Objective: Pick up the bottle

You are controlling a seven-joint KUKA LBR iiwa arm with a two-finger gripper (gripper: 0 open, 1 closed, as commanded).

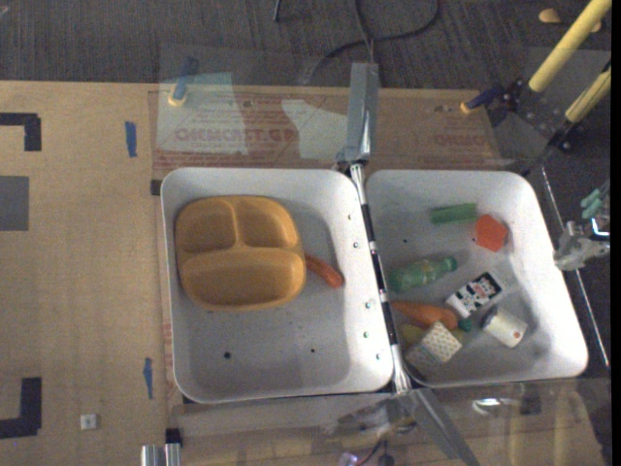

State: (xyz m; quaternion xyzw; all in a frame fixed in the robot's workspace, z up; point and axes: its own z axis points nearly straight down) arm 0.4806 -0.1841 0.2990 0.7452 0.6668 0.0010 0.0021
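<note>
- bottle point(421, 273): small, green, clear plastic, lies on its side in the right bin point(543, 212), left-centre of it, long axis running roughly left-right and tilted a little, cap end toward the right
- neighbours: green cylinder point(453, 214) up-right of it and apart; red block point(491, 232) further right; black-and-white carton point(474, 295) just below-right; orange carrot-like piece point(424, 313) below it, near but not touching as far as I can tell; checkered pad point(439, 344) and white cup point(505, 328) lower down
- left bin point(262, 357) holds a yellow divided tray point(239, 251) with an orange piece point(325, 273) at its right edge; not relevant to the pick
- gripper point(582, 244): metal part at the right bin's outer right edge, well apart from the bottle; too small and blurred, so I cannot tell its state; nothing visibly in it
- handling, my guess: light, likely empty, thin wall that gives under squeeze; smooth and round, so it will roll or squirt out sideways
- best hold, my guess: mid-body, closing across the short axis, square to the length; avoid the narrow cap end
- risk: nudging it toward the bin wall or into the carton
</note>
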